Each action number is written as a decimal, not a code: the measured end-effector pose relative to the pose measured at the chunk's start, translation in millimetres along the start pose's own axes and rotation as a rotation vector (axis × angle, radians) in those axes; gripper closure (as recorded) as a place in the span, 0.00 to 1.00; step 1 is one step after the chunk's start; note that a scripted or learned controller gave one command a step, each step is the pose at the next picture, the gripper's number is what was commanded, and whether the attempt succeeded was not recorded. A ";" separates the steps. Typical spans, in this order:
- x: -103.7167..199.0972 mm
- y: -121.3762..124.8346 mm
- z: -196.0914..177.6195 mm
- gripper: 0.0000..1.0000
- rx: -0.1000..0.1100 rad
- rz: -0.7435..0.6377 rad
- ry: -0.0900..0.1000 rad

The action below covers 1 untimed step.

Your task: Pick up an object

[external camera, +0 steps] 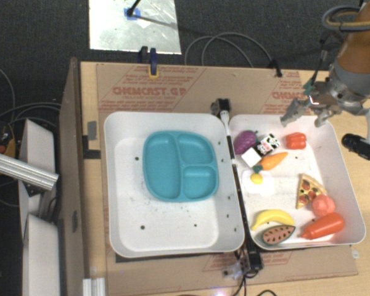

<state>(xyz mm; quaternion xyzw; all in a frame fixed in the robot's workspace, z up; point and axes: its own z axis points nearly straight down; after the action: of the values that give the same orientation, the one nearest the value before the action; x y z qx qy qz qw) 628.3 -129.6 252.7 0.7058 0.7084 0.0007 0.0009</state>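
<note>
Overhead, the gripper (308, 111) hangs above the far right corner of the right bin (348, 184), its two fingers (291, 115) spread apart with nothing between them; the grey arm (357, 60) with its orange band reaches in from the right. Just beneath it, near the bin's far edge, lies a red pepper (296, 140), with a purple eggplant (245, 142), a black-and-white block (266, 145) and an orange carrot (274, 160) grouped toward the far left corner. A small yellow piece (256, 178) sits by the left wall. A pizza slice (309, 192) and a pink ball (324, 205) lie near the right wall, and a banana (272, 217), a watermelon slice (277, 234) and a red-orange bottle-shaped toy (324, 226) crowd the near edge. The left bin (126, 227) carries a teal divided plate (180, 166) around its middle. Both bins rest on a brown board with red lettering (149, 90) over a wooden bench (364, 171). Beyond it, dark carpet (37, 23) bears a shiny sheet (134, 17) and loose cables (228, 45).
</note>
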 end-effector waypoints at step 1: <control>-3.8 -34.9 -84.1 0.00 -0.007 0.003 -0.002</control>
<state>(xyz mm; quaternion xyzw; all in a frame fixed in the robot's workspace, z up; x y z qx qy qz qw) 593.2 -133.5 336.7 0.7069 0.7073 0.0026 0.0039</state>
